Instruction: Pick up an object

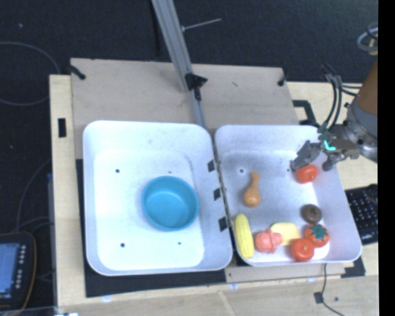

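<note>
Two shallow white plastic bins are seen from above, side by side on a pale wooden bench; the left bin holds a round blue plastic bowl near its centre. In the right bin, at about two o'clock, the grey two-finger gripper is spread just above a small red round toy fruit, which lies on the bin floor, not pinched. A tan drumstick-shaped toy lies near the centre; a yellow corn cob, pink toy, yellow block, two red tomatoes and a brown ring are clustered from five to seven o'clock.
</note>
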Controlling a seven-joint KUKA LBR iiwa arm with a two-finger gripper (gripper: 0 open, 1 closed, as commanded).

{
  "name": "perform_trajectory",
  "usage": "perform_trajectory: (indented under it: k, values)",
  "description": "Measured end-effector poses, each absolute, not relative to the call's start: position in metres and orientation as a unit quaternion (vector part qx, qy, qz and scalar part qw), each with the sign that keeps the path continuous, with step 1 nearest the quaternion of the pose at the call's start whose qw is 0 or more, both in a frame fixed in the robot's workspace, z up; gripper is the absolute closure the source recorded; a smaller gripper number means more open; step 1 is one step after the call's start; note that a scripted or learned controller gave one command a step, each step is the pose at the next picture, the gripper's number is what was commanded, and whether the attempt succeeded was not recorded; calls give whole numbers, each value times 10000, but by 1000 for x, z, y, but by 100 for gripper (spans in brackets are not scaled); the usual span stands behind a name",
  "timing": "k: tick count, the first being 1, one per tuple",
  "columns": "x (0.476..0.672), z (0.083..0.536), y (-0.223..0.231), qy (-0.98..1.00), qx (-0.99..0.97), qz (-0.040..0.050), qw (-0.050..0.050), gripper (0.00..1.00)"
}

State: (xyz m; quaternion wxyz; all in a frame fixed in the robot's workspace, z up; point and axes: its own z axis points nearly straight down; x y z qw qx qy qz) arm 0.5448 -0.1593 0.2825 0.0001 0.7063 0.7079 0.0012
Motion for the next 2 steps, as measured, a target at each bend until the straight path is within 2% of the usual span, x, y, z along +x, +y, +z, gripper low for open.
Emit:
perform_trajectory:
  k: [1,2]
  values:
    - [545,282,-159,7079,7063,12,1,0]
    - [539,237,-159,7067,7075,-19,-4,0]
